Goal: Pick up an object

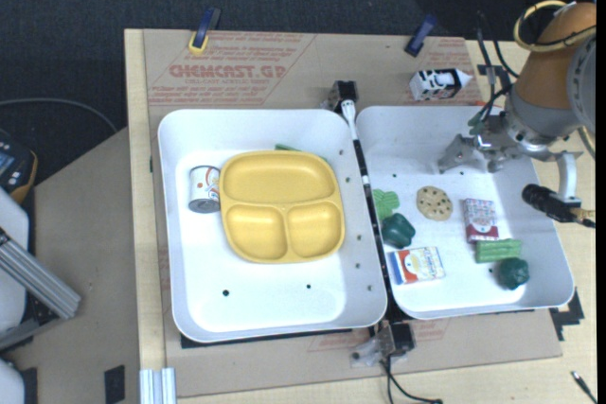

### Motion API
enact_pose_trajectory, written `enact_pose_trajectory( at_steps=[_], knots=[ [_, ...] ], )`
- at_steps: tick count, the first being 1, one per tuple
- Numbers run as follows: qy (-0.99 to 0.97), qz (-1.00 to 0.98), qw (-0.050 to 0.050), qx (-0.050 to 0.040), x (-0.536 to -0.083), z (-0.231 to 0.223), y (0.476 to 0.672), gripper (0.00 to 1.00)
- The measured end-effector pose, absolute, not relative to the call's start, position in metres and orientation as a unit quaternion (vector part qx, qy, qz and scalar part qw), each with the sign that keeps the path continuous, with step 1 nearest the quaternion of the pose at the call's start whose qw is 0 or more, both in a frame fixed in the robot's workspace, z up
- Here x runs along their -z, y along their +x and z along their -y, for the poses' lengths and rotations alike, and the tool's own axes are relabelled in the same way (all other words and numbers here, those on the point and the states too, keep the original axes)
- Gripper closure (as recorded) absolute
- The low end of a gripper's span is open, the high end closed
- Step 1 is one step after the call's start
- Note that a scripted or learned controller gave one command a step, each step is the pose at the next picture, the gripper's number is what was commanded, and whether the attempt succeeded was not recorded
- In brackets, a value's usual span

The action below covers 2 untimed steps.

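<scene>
The arm [549, 80] is reaching in from the right and hanging over the far part of the right bin [407, 132]. Its gripper [471, 153] is spreading two grey fingers [453, 158] apart, released, with nothing between them and bare white floor beneath.

The loose things are lying nearer the front of that bin, well apart from the gripper. A round cookie [435, 202] is sitting near the middle. Just right of it a red-and-white packet [481, 219] is lying with its long axis running front to back; its print is too small to read. Below the packet a green bar [498, 250] is lying with its long axis nearly left to right, and a dark green lump [512, 273] is resting just beside it toward the front right corner. By the left wall a light green piece [384, 202] is touching a dark green pepper [398, 229]. In front of the pepper a card [416, 264] with red, white and blue print is lying slightly tilted, long axis left to right, lettering unreadable.

In the left bin [189, 298] a yellow tray [281, 204] with three compartments is lying flat, and a small can [204, 188] is lying on its side touching the tray's left edge.

The board [237, 66] behind the bins is showing faded red lettering reading roughly "CHEMCAST GP". A black-and-white cow toy [439, 82] is sitting on the board behind the right bin.
</scene>
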State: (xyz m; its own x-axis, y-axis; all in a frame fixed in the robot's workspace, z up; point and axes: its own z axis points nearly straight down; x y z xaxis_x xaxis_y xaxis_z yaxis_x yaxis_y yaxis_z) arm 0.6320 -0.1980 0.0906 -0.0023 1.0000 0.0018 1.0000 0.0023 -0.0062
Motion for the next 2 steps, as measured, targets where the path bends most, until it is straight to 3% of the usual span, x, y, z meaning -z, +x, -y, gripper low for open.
enact_pose_trajectory(
  at_steps=[1, 2],
  knots=[
    [-0.706, 0.708, -0.001, 0.0002, -0.106, 0.199, 0.634, 1.0],
    [-0.708, 0.707, -0.004, 0.0014, -0.162, 0.203, 0.627, 1.0]
  ],
)
